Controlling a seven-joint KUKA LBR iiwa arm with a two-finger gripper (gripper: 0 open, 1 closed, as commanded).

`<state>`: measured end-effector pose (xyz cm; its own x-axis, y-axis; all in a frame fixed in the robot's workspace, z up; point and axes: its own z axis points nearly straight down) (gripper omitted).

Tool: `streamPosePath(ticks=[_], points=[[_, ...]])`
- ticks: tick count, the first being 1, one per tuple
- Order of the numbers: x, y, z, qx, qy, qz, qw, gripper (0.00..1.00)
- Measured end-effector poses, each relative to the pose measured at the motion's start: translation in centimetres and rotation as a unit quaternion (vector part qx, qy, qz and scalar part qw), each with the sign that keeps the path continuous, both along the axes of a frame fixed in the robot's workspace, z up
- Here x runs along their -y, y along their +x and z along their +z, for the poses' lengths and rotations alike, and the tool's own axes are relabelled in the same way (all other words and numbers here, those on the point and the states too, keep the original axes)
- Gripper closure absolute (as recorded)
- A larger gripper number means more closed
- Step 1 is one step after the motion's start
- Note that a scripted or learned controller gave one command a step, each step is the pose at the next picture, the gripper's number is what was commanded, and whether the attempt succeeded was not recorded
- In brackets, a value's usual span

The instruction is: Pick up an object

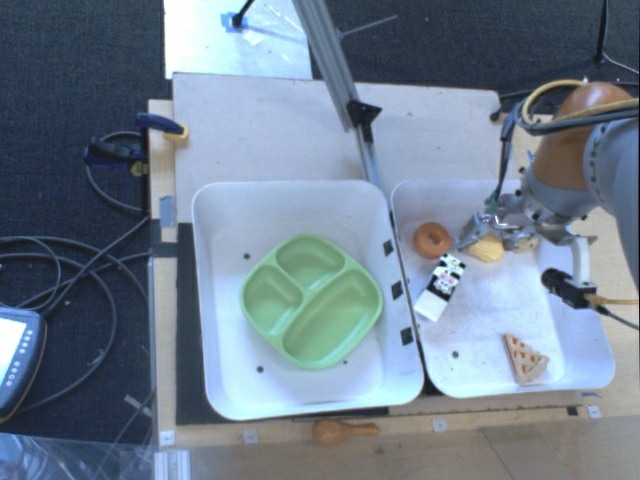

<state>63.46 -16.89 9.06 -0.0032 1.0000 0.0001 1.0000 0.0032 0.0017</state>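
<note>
Right bin (590, 363), gripper (492, 232) partly hiding yellow object (487, 251)

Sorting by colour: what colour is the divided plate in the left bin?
Light green, camera view.

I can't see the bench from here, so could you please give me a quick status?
Gripper down in right bin, at yellow item. Grasp unconfirmed. Donut and carton close by on the left; waffle well clear.

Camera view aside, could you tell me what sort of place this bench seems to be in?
Probably a robotics lab: a grey arm reaches over two white bins holding toy food such as a doughnut, with loose cables on dark carpet.
</note>
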Motion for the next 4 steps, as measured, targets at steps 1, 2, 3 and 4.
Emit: streamPosePath(ticks=[1, 2, 3, 4], points=[[0.0, 0.1, 1.2, 0.002, -0.0007, 0.001, 1.0, 1.0], [-0.2, 0.8, 7.7, 0.004, -0.0011, 0.002, 1.0, 1.0], [0.6, 1.7, 13.5, 0.004, -0.0014, 0.002, 1.0, 1.0], [0.6, 1.8, 12.1, 0.0, -0.001, 0.002, 1.0, 1.0]])
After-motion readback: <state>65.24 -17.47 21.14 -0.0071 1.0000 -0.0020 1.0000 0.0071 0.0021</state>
